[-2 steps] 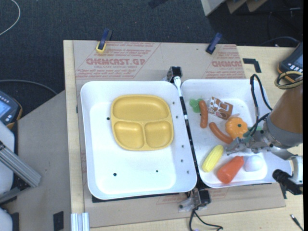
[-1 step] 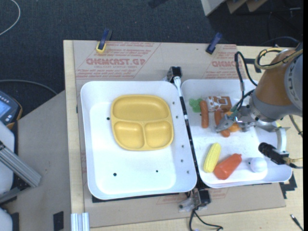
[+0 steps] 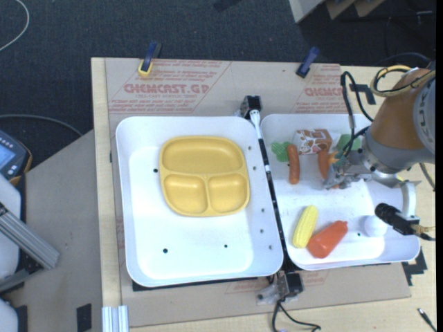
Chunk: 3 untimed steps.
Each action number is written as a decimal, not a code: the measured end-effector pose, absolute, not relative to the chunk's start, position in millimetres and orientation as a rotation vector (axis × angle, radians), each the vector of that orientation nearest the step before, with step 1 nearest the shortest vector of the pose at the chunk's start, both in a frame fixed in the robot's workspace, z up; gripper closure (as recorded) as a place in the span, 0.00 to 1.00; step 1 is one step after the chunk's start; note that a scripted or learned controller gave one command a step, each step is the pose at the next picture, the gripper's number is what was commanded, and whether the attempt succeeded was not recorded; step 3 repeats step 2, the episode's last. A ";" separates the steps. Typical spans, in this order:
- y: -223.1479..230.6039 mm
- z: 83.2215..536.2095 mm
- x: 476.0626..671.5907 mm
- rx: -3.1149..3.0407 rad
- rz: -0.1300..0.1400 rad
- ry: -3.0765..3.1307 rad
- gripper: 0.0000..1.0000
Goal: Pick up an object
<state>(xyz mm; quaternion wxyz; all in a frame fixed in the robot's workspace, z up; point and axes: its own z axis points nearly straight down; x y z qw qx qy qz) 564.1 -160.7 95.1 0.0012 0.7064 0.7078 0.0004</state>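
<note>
Camera view: end effector [image 3: 339, 178] sat low among the carrot [image 3: 324, 163] and sausage [image 3: 293, 164], right of frame; opening unreadable. Crowding could cause a miss.

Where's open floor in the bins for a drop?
Left bin: bare strip left of the yellow tray and a wide patch below it. Right bin: small gap between sausage and corn; crowded at the top around the gripper.

Two white bins [image 3: 138, 254] side by side on cardboard-covered bench [image 3: 208, 81]; blue clamps [image 3: 149, 57] at far edge.
</note>
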 end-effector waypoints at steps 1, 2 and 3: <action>-69.8 190.3 529.6 2.209 0.012 2.230 1.00; -30.4 196.5 507.2 2.220 0.000 2.230 1.00; -30.4 196.5 507.2 2.220 0.000 2.230 1.00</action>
